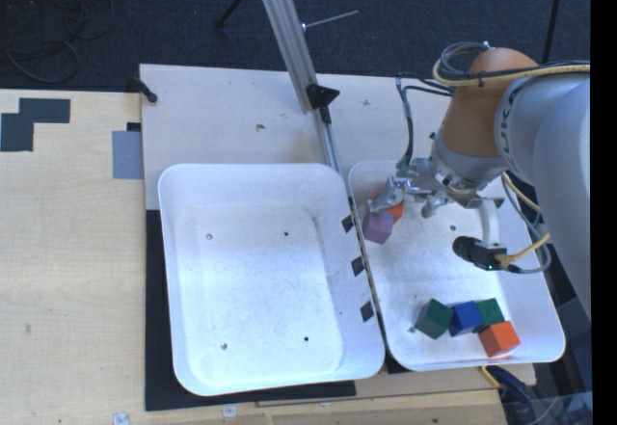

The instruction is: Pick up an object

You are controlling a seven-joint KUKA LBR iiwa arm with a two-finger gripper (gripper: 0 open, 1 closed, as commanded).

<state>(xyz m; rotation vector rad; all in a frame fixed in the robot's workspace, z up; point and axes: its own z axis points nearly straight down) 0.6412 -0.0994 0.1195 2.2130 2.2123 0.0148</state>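
While my grey arm (pixel 549 124) with its smooth orange band (pixel 477 115) reaches in from the right, my gripper (pixel 386 206) hangs over the far left part of the right bin (pixel 540 341), close to the wall it shares with its neighbour. Between my metal fingers sits a small purple block (pixel 378 226), matte and boxy, tilted a little, and I am clenched on it; a bit of orange shows just beside it at my fingertip, too small for me to tell what it is. Down in the near right corner of the same bin lie four more blocks huddled together: a dark green cube (pixel 435 318), a blue one (pixel 465 317) touching it, another green block (pixel 490 310) behind that, and an orange cube (pixel 498 339) nearest the rim. Both bins are shallow white trays with rounded corners and a faintly speckled floor. The left bin (pixel 183 221) shows a few dark specks on its bottom. A ribbed aluminium rail (pixel 289 38) slants away beyond the bins.
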